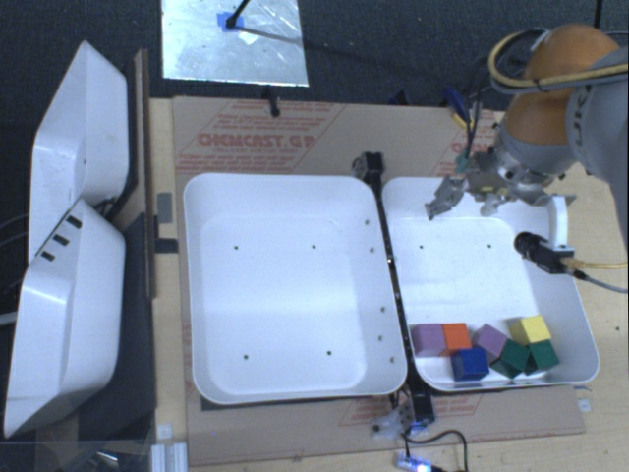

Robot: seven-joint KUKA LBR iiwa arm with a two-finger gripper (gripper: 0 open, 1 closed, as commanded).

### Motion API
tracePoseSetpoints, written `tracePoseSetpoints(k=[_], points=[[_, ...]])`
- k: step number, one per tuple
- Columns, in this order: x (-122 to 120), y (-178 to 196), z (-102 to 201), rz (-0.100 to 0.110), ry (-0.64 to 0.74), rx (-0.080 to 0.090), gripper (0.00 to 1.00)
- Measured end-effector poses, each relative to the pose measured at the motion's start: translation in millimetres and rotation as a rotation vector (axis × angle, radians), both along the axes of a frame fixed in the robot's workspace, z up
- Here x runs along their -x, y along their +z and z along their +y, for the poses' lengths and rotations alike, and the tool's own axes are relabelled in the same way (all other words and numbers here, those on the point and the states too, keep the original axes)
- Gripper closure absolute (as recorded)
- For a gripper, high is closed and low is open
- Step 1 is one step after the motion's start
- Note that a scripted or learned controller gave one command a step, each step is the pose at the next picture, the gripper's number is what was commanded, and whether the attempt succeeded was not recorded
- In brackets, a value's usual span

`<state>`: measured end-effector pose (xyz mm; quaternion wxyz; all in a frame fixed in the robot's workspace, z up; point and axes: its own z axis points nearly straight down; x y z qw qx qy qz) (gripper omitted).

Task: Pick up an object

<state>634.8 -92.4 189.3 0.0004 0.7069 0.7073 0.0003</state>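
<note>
A: Orange, purple, blue, green, yellow: the blocks sit bunched along the near wall of the right bin (565,293). Where is the gripper (462,193) in relation to them?

B: At the far end of that same bin, near its back rim. The whole cluster lies toward the camera from it, well apart, with bare white floor between.

A: Which block seems the easiest target?

B: I'd judge the pale purple block (428,338) or the orange block (456,336), at the cluster's left end. The yellow block (535,328) and green block (513,358) are crowded in the near right corner, with the blue block (470,363) against the near wall.

A: Is it carrying anything?

B: Nothing shows between its fingers. Open or closed, I cannot tell; they are too small and blurred.

A: So the move?

B: Probably travel along the bin toward the near wall, then descend.
</note>
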Motion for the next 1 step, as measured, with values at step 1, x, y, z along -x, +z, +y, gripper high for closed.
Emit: tracePoseSetpoints(k=[1], points=[[-0.4,10.9,-0.1,-0.002,0.001,0.0,1.0]])
